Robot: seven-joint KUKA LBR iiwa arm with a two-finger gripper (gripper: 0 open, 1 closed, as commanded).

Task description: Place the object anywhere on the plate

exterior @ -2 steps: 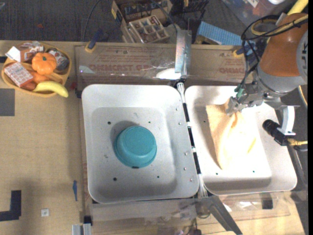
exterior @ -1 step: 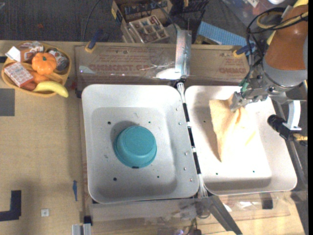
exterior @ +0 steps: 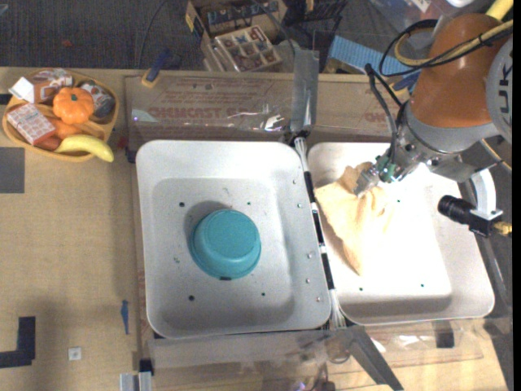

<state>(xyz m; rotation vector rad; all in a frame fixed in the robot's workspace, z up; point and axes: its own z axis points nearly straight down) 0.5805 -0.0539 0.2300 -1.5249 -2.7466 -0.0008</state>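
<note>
Cluttered floor with boxes and cables lies beyond my desk [exterior: 73, 243], which carries two white bins side by side. My tool [exterior: 376, 175] hangs over the far part of the right bin [exterior: 456, 292], its tip down against the upper corner of a pale yellow cloth [exterior: 352, 218]. That cloth, the object I take to be mine to move, spreads from just beneath the tool toward the near side of the bin, bunched at the top and tapering to a point. Well off to the tool's far side, across the wall between the bins, a teal plate [exterior: 226, 243] sits in the middle of the left bin [exterior: 163, 186]; it looks domed, perhaps upside down.

To do this step well, I judge I need a firm pinch on the bunched fold rather than a single thin edge, then a lift high enough that the trailing cloth clears the bin walls before crossing. Limp fabric will swing and drag, so a slow carry and a release right over the plate's middle seem wise.

Whether my tool is spread or pinching the cloth, I cannot tell: the tip is small, dark and partly merged with the fabric. My arm's bulk covers the bin's far right corner.
</note>
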